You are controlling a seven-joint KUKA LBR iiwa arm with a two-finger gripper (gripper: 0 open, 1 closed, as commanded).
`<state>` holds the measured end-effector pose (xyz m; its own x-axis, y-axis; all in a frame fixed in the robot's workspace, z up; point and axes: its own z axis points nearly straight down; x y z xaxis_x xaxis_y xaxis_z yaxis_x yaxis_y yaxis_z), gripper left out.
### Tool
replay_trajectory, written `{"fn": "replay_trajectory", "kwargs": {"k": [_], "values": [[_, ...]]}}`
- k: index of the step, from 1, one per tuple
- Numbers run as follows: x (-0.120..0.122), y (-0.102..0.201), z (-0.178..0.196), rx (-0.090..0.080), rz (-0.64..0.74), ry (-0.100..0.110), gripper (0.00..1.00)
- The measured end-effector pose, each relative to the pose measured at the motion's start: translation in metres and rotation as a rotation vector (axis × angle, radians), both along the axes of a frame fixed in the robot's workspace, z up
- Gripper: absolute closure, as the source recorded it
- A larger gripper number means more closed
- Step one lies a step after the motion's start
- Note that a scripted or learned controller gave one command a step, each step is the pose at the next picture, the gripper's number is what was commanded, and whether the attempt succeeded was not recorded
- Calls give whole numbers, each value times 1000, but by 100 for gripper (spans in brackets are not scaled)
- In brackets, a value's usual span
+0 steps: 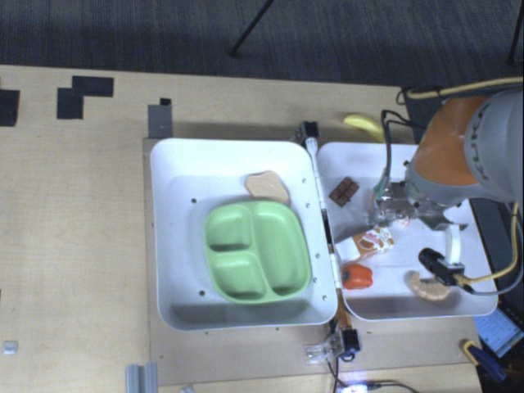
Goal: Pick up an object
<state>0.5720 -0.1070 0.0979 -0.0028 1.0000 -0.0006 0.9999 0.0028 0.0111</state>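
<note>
1. Found two white bins side by side on a pale bench: left bin and right bin.
2. Saw the grey arm reaching in from the right, with an orange band above the wrist, over the right bin's far right part.
3. Placed the gripper low over the right bin, near the middle of the floor, pointing down.
4. Could not tell the gripper's state, clenched or released; too small and cluttered at that spot to judge.
5. Spotted a packet, orange and white, on the right bin's floor, just nearer the camera than the gripper and very close to it; could not tell whether touching.
6. Noted a bar, brown and ridged, lying at a slant left of the gripper, near the bin's left wall and apart from the packet.
7. Noted a red thing, rounded, in the near left corner of the right bin, just beside the packet's near end.
8. Noted a tan ring, partly hidden, against the near wall, well apart from the red thing and to its right.
9. Saw a banana on the bench, just beyond the right bin's far rim.
10. Found a green tray with three compartments in the middle of the left bin.
11. Found a tan slice at the tray's far edge, touching or overlapping it.
</note>
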Motion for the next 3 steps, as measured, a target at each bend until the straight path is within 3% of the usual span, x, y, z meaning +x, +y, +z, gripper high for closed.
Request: {"fn": "replay_trajectory", "kwargs": {"k": [1, 2, 3], "values": [[59, 85, 88, 2, 3, 7, 100], [58, 84, 87, 1, 2, 9, 0], [40, 16, 33, -1, 0, 11, 0]]}}
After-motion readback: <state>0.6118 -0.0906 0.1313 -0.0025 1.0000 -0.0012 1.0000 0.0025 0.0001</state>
